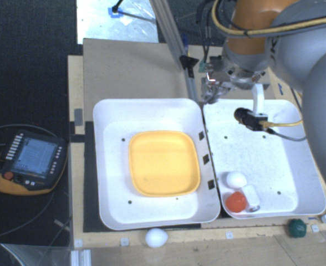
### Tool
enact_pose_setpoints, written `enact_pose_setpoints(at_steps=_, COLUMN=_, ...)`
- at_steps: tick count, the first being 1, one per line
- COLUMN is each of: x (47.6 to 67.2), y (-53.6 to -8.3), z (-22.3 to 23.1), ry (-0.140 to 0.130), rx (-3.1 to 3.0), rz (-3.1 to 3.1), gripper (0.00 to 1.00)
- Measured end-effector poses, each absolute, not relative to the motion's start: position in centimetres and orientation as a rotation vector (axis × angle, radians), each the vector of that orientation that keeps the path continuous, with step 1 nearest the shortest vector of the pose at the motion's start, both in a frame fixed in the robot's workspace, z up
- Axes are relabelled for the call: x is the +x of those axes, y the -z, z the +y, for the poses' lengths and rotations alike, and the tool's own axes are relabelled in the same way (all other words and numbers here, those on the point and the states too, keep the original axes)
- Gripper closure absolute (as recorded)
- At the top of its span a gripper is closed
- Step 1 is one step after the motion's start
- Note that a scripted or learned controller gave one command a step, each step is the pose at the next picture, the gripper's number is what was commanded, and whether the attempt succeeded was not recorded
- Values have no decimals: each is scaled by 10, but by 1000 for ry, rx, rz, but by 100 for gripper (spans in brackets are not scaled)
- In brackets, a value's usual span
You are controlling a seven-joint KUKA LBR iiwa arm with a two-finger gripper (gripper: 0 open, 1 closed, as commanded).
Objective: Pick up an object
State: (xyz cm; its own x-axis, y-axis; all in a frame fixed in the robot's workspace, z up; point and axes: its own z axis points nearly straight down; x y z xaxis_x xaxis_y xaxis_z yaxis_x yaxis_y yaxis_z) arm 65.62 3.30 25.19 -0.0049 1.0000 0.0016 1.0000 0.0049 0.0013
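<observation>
Egg (236, 179), ball (237, 201) crowd right bin's (274, 165) near-left corner; gripper (210, 96) at far-left edge, state unclear, should descend centred on one.

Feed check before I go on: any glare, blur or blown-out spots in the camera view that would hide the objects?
Camera view: lighting is even and soft, shadows faint. The white egg-shaped object nearly blends into the right bin, low contrast there. The orange ball and yellow plate read clearly. The gripper area is cluttered and slightly soft.
</observation>
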Motion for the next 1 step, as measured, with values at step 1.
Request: enact_pose_setpoints(at_steps=1, x=657, y=-244, z=84, ry=2, rx=-2216, rz=-2226, gripper=100)
